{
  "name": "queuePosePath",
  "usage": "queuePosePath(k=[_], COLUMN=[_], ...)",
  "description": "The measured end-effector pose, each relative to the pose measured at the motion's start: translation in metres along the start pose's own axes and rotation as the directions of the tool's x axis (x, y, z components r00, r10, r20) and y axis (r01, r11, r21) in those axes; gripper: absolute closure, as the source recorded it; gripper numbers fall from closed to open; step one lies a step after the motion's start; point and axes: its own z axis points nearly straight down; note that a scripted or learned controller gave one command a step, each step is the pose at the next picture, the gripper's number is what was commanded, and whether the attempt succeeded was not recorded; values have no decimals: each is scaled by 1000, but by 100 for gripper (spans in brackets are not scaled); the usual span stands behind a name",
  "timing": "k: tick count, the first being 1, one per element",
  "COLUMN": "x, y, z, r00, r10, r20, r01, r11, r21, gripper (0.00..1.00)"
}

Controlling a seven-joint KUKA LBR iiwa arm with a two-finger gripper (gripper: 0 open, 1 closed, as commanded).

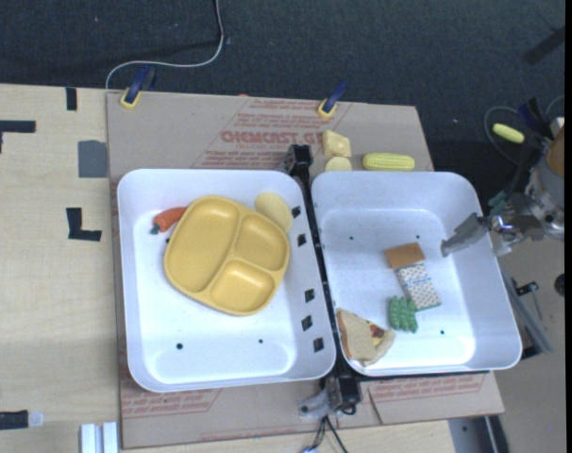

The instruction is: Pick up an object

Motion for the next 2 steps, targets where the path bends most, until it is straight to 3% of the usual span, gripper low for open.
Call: queuePosePath(k=[1,2], x=[69,68], y=[-16,-32], z=[114,156], r00=[1000,1000], r10=[-4,3], r20=[-7,14], r01=[4,-3], r11=[1000,1000], r21=[11,-21], gripper=[0,0])
